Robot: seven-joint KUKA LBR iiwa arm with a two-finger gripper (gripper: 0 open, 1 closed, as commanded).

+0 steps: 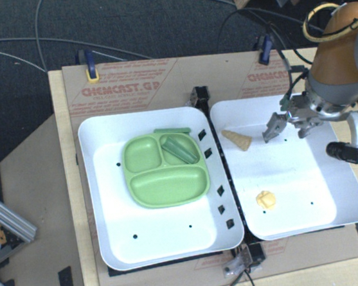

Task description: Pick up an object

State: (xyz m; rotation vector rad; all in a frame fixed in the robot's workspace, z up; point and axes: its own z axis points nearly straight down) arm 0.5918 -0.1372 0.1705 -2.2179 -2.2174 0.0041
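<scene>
Gripper (287, 126) hangs over the right bin (342, 209), fingers spread wide with nothing between them; nearest target, the tan wedge (238, 139), lies just to its left, so best to shift over, centre, then descend before closing.

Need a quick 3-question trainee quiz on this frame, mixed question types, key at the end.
1. True or false: the green divided plate lies in the right bin.
2. Which object lies nearest the gripper? A) yellow piece B) tan cone-shaped piece C) green divided plate
3. Fill in: the gripper's fingers are spread and hold ____.

Key: 1 false, it lies in the left bin. 2 B. 3 nothing.
</scene>
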